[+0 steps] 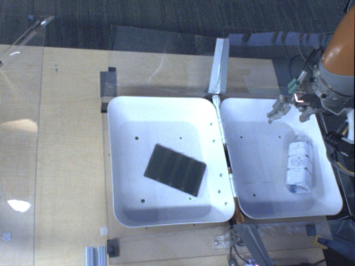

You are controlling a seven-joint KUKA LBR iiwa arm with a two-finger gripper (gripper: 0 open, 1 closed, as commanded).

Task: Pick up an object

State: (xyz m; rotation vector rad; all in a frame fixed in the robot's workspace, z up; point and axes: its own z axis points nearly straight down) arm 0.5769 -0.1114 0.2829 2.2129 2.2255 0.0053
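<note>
Bottle [298, 166] lies on its side in right bin [249, 204]; gripper [289, 111], released above it, may roll it aside.

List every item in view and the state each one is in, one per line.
Dark ridged panel: lying flat, skewed, in the left bin.
White bottle: lying on its side in the right bin, untouched.
Gripper: open, holding nothing, above the right bin's far edge, apart from the bottle.
Both bins: side by side, touching along the middle.
</note>
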